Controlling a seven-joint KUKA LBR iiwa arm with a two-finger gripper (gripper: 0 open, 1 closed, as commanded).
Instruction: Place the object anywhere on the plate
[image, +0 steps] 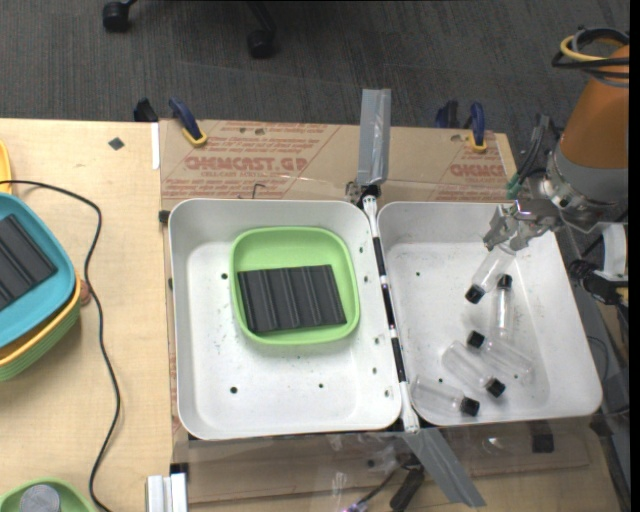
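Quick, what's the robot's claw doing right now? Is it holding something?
Claw: closed on a clear plastic tube with a black cap, lifted at a slant over the right white bin.

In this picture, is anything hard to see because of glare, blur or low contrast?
Camera view: lighting is even and soft, with faint shadows. The clear tubes almost vanish against the white right bin; mainly their black caps stand out. The green plate is sharp. The gripper looks slightly blurred.

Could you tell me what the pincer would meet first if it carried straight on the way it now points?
Probably the clear tube just below the pincer, angled down-left into the right bin; depth is unclear.
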